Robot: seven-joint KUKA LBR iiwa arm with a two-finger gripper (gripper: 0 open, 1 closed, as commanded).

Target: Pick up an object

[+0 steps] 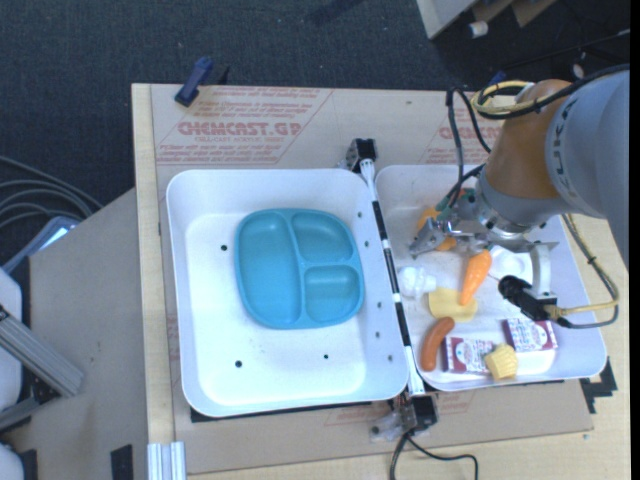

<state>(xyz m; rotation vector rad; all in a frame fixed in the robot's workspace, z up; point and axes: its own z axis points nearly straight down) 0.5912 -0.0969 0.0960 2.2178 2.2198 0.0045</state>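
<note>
The arm (560, 138) comes in from the right and sits low over the right bin (590, 353), with the gripper (432, 233) down near that bin's upper left corner, close to the divider between the two bins. The fingers look slightly parted and nothing is visibly between them, so no grab yet as far as can be seen. There's plenty to pick from, all of it in the right bin: a carrot (475, 278) lying tilted just below the gripper, a yellow block (450, 303) touching its lower end, a small white thing (415, 280) by the divider, a sausage (433, 343) lower down, a milk carton (465, 356), a corn piece (502, 361) and a second carton (533, 335) beside it. Something orange sits right at the fingers but is too hidden to name. The left bin (200, 368) holds just a blue tray (298, 266). What could go wrong: the stuff is packed tight, so closing on the carrot could catch the yellow block too, or just nudge it sideways. The carrot's rounded and tapered, so it'll probably squirt out of a pinch that isn't centred. And being that close to the bin wall, a finger could hit the rim and the grab comes up empty.
</note>
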